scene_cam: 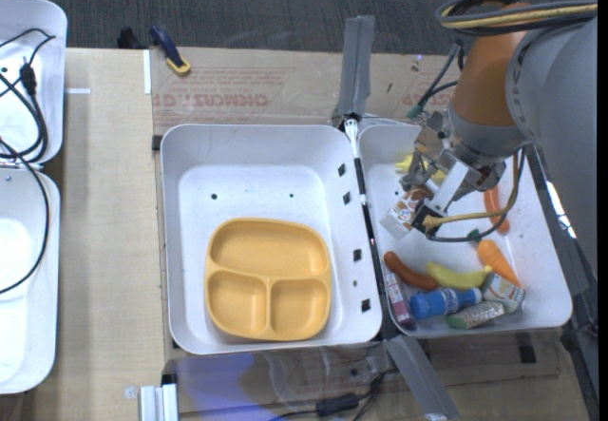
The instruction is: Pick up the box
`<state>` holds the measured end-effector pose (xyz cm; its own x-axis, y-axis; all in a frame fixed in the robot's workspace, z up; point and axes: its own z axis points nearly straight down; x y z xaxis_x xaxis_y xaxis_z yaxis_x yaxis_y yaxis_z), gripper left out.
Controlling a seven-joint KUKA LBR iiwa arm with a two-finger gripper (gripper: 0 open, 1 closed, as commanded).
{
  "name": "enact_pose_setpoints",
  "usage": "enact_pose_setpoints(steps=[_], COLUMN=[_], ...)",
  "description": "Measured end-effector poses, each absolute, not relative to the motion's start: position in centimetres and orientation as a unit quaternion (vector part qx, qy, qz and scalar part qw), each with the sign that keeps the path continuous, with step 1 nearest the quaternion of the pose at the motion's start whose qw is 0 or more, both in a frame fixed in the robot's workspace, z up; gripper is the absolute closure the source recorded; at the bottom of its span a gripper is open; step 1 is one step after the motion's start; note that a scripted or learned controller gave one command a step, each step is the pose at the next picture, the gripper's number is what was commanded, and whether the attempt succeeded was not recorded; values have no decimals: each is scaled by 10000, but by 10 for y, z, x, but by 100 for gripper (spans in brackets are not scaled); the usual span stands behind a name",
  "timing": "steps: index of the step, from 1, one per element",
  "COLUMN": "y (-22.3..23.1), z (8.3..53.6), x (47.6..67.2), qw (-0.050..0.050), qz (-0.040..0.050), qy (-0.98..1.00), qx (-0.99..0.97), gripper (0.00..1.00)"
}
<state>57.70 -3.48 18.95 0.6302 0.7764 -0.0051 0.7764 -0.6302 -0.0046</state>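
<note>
A: Whereabouts of the box (405, 211)?

B: Right at the tip of the jaws, on their lower-left side in the picture. Small white carton with brown print, tilted, one corner pointing down toward the floor of the right bin (556, 305). Touching the jaws or very nearly so.

A: Held, then?

B: Cannot tell. Too crowded with cables and metal around the wrist to see how wide the jaws stand, or whether the carton sits between them or just beside them.

A: Resting on the bin floor or lifted?

B: Hard to say from this slant.

A: Anything else near the jaws?

B: Something yellow (407, 162) just above-left of them, partly hidden. Below them, well apart: a red sausage (410, 272), a banana (457, 275), a blue bottle (445, 301). Below-right, a carrot (498, 260) and a small can (503, 291). A purple tube (394, 300) down along the bin's left wall.

A: And farther left of the jaws?

B: Across the divider, the left bin (171, 220) with a yellow divided plate (269, 277) lying flat in it, well apart from the box. Beyond that, the bare desk (104, 220).
</note>
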Motion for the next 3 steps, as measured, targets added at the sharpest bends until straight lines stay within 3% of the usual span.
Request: enact_pose_setpoints(steps=[1,2,3], y=[-8,-32,8], z=[227,292,302], x=[540,598,564], qw=[11,-2,6], qz=[32,23,33], qy=[-4233,-3686,-4473], qx=[-9060,-9296,-8944], gripper=[100,100,100])
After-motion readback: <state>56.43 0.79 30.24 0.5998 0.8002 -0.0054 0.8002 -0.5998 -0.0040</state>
